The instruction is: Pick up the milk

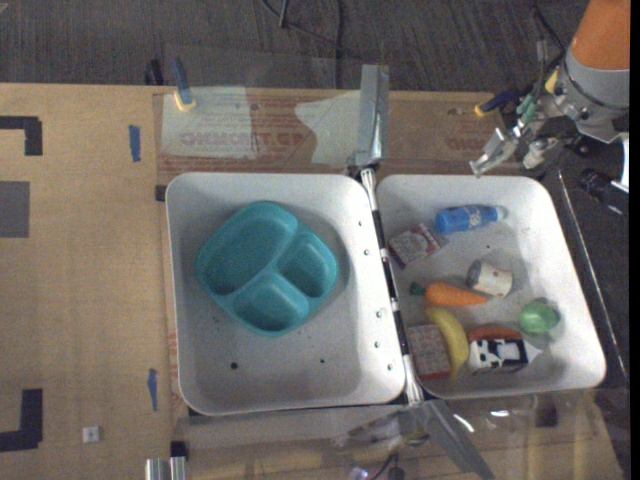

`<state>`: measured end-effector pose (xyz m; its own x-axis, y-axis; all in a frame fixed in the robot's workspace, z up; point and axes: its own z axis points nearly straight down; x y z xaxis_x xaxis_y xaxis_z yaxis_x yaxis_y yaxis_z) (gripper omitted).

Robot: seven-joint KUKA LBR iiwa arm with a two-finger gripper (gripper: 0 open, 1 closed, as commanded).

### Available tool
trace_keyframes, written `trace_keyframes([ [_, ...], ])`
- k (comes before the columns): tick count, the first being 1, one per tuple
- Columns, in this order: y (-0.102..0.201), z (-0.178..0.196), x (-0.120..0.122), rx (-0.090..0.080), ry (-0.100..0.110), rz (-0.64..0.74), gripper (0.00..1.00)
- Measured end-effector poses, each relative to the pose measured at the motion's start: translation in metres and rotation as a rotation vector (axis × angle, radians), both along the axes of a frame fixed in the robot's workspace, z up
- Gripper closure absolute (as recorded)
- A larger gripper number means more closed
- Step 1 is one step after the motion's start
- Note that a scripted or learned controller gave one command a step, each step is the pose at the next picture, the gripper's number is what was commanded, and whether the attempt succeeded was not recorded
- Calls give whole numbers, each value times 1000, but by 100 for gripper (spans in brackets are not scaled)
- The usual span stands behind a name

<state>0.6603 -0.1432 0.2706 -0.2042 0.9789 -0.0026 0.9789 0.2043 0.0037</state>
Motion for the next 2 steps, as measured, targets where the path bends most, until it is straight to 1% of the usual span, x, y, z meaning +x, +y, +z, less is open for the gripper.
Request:
trace_keyframes([
  [1, 24, -136, -48, 1, 3, 124, 0],
  [2, -25, -45, 8, 0, 0, -141, 0],
])
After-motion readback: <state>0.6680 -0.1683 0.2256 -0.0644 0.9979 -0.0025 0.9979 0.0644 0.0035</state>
